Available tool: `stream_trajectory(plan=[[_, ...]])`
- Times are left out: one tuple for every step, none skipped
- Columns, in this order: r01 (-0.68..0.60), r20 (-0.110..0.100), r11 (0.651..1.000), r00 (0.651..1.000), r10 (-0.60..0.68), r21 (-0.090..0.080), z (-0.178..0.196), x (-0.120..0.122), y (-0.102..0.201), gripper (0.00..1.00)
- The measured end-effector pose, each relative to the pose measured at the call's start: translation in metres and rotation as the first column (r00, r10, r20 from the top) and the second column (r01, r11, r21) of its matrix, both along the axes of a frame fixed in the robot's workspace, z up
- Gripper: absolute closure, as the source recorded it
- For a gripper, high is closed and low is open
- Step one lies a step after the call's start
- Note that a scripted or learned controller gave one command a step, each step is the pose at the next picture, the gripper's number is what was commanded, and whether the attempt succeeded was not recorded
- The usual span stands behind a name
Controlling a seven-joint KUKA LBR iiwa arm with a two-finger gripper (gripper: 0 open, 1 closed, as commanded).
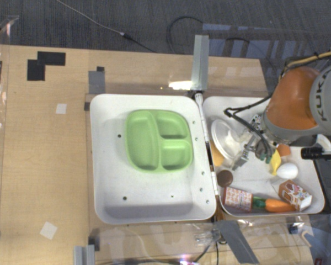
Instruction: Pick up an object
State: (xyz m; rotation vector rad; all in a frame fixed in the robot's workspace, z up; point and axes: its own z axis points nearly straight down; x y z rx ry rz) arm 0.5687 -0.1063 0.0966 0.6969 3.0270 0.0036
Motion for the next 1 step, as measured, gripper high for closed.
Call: stream_trajectory(plan=[[-0.025,-0.006,1.0,1.0,0.025,-0.006,-0.0006,0.009,-0.0947,0.0]])
